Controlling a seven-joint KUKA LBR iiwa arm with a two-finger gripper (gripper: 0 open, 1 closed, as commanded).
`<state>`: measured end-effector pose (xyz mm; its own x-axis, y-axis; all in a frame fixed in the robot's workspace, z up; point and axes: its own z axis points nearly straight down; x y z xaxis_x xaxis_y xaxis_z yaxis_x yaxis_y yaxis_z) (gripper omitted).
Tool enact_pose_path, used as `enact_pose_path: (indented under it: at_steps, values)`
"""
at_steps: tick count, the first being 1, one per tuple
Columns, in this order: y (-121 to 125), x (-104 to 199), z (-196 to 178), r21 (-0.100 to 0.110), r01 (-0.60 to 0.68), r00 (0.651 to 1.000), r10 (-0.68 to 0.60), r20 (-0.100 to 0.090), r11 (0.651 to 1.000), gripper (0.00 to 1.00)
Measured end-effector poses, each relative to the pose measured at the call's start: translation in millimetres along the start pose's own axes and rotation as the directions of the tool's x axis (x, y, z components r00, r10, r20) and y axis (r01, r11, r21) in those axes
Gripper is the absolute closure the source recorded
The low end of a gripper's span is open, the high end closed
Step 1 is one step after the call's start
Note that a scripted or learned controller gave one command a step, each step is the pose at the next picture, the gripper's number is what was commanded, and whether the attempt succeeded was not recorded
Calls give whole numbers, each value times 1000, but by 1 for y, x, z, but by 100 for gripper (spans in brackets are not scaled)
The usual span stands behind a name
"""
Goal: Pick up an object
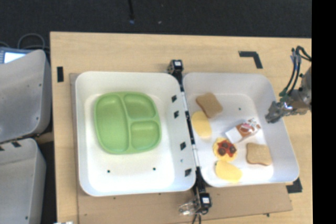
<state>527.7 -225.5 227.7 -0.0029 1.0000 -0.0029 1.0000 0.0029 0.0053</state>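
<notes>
The right bin [262,84] holds several food items. A brown bread slice [209,104] lies at its upper left, with a pale yellow piece [201,125] just below it. In the middle lies a white wrapped packet with red print [244,129]. A round yellow piece topped with red [225,148] sits beside another toast slice [258,154], and a yellow wedge [228,170] lies at the front. My gripper [276,112] hangs at the bin's right rim, to the right of the packet, with nothing visibly in it.
The left bin [84,165] carries a green divided plate [127,122]. Black clips [185,128] line the seam between the bins. Grey equipment [21,92] stands off the bench's left edge. Bare wood runs along the bench's back.
</notes>
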Motion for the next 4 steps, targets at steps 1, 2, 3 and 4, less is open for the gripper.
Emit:
enact_pose_path:
  at_steps: [1,2,3,4]
  values:
    - [18,51,8,4,4,1000,-4,-4,1000,100]
    - [31,100,-6,1,4,1000,-4,-3,1000,100]
    - [51,161,-9,3,5,1000,-5,-4,1000,100]
    - [63,212,0,3,4,1000,-4,-3,1000,100]
